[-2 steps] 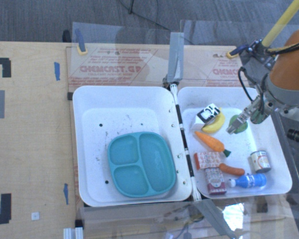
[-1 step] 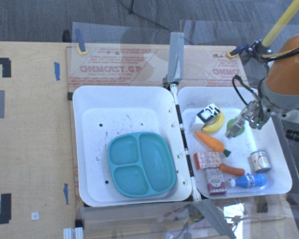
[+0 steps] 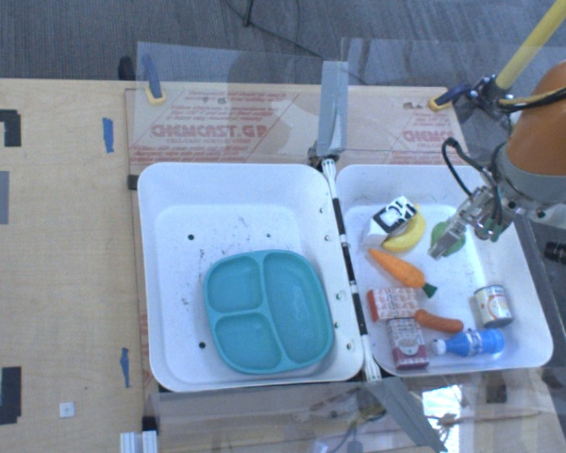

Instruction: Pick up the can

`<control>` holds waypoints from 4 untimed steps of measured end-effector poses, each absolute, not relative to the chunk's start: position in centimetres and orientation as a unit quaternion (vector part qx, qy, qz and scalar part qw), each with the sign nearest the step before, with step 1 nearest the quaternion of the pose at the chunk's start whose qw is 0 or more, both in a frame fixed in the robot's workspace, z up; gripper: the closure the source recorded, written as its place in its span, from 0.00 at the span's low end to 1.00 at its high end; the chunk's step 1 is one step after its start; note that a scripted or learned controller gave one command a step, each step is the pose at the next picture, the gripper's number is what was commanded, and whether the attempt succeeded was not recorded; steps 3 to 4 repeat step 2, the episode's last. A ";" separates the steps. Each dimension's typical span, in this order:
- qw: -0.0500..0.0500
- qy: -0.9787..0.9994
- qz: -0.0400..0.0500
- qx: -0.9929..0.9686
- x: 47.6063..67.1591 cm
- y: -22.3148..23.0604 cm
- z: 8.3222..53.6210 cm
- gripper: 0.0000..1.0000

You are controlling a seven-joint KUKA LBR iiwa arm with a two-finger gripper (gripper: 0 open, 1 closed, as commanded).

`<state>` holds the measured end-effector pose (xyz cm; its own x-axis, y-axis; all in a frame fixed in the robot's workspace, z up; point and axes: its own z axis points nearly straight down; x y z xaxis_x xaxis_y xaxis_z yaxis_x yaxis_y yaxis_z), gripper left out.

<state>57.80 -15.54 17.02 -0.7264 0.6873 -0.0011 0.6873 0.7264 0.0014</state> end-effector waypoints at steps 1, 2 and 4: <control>0.001 0.804 0.000 0.594 61.5 -19.3 10.6 1.00; -0.002 0.683 0.000 0.731 66.8 -21.5 8.8 1.00; -0.002 0.683 0.000 0.731 66.8 -21.5 8.8 1.00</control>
